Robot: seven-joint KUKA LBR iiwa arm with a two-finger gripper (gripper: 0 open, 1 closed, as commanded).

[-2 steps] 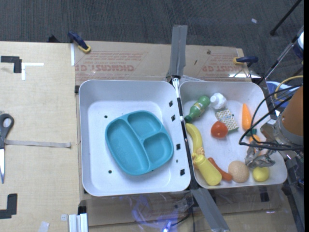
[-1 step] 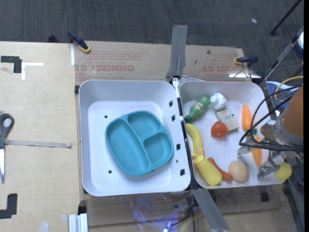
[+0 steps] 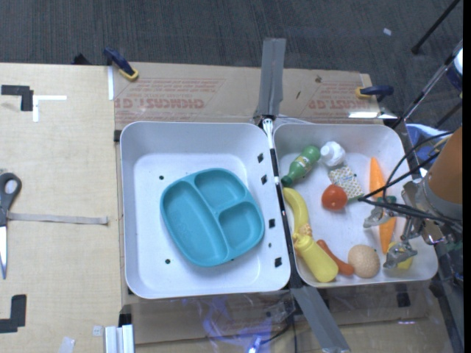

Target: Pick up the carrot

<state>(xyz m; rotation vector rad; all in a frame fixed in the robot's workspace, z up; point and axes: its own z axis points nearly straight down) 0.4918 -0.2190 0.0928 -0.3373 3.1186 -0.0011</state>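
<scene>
The carrot [image 3: 376, 176] is a long orange piece lying lengthwise near the right wall of the right bin [image 3: 353, 132]. Its lower end [image 3: 387, 235] passes under the metal parts of the gripper. The gripper [image 3: 401, 243] hangs low over the bin's right front corner, right beside and partly over the carrot's lower half. Cables and the wrist hide the spot where it meets the carrot, so I see no clear hold on it.
The right bin also holds a green bottle [image 3: 302, 165], a white cap-like item [image 3: 333, 153], a tomato [image 3: 334, 197], a banana [image 3: 298, 208], a yellow bottle [image 3: 316, 262], a small red-orange stick [image 3: 335, 257] and an egg-shaped object [image 3: 363, 260]. A teal divided plate [image 3: 213, 215] lies in the left bin.
</scene>
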